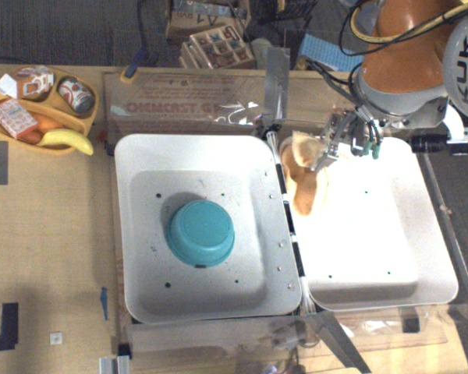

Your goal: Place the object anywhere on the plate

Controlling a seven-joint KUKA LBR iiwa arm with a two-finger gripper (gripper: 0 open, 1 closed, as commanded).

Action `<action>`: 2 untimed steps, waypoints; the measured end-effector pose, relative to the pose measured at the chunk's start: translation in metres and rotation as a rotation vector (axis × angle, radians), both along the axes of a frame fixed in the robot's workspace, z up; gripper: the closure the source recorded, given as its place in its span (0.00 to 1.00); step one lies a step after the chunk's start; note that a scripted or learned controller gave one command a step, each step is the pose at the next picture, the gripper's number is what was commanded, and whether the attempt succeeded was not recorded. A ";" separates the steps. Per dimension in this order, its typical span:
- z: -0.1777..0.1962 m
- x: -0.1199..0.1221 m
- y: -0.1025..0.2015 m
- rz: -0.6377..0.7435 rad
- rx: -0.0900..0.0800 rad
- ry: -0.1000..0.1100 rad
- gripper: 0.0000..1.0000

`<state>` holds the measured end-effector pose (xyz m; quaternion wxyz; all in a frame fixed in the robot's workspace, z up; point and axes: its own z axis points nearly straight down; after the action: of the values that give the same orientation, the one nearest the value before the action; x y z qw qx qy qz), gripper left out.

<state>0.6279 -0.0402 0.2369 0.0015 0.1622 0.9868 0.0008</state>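
1. Tan and pale, the object (303, 179) lies at the upper left of the right bin (390, 287), against its left wall; it looks like a small soft or moulded toy, though blur hides its exact shape.
2. Just right of its upper end hangs the hand (345, 142), at the frame's upper right; whether it is apart or together I cannot tell.
3. Left of centre, the teal plate (201, 232) sits in the left bin (140, 178), well apart from the object.
4. Judging by its look, the object is light and perhaps smooth; gripping across its narrow middle seems safest.
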 end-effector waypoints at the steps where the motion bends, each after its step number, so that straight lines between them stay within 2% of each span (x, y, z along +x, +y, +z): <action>1: -0.009 -0.029 0.034 0.322 -0.001 -0.001 1.00; 2: -0.002 -0.057 0.084 0.330 -0.001 0.000 1.00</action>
<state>0.5713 0.0441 0.2351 0.0015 -0.0020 1.0000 0.0008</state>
